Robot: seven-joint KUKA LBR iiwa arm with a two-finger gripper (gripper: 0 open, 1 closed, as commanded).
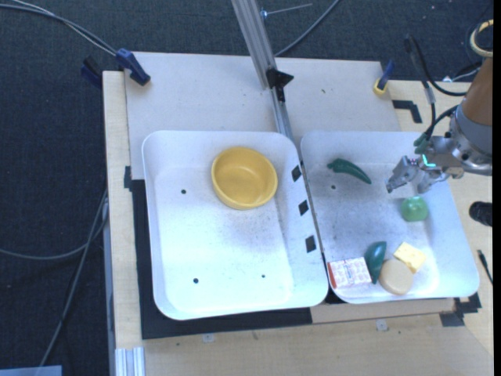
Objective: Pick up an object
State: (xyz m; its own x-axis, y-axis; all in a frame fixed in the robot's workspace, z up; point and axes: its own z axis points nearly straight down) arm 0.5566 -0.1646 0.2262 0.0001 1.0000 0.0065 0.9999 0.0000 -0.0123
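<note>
The arm enters from the right edge of the frame, and its tool (409, 180) hangs over the upper right part of the right bin (376, 157). Whether the tool is spread or pressed together I cannot tell; nothing shows between its tips. Just below the tool lies a small light green ball (415, 208), close under it but with no visible contact. To the left of the tool, in the upper middle of the same bin, lies a dark green pepper (350, 169), tilted. In the bin's lower right corner sit four things close together: a red and white box (349, 272) at the bottom edge, a teal oval piece (376, 253) just right of it, a pale round piece (396, 277), and a yellow wedge (409, 255) touching its upper side. The left bin (235, 257) holds a yellow bowl (244, 177), upright, in its upper middle. Both bins rest side by side on the pale tabletop (203, 92).
</note>
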